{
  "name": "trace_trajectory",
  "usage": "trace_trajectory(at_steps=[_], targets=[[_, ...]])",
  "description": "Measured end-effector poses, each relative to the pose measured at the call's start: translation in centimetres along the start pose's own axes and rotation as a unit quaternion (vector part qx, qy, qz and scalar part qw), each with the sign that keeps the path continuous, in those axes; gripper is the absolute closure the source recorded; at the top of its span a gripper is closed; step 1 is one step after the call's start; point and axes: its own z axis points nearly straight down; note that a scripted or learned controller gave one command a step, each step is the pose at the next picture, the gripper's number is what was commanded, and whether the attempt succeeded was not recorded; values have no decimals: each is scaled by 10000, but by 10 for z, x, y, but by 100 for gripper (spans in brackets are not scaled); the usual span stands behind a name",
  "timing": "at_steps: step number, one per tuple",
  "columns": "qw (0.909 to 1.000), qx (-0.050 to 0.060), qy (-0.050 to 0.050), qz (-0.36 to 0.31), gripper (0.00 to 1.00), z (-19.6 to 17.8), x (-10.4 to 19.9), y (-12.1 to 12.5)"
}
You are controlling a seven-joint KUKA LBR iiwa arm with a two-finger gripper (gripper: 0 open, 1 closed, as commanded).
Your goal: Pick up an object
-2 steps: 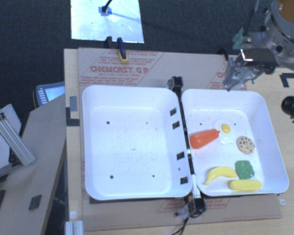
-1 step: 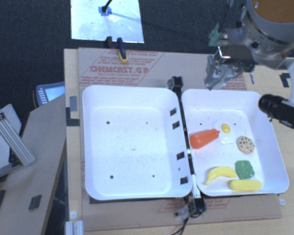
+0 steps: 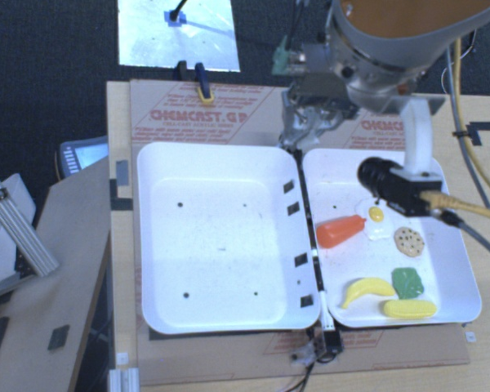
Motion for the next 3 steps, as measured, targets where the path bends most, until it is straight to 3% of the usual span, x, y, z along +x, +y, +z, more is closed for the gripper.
trace_trajectory(at_steps=[1,2,3], targets=[[10000,-14,-2,22,100,0,57,51],[10000,-10,1,29,100,-11,55,50],[10000,4,-10,48,100,1,59,66]])
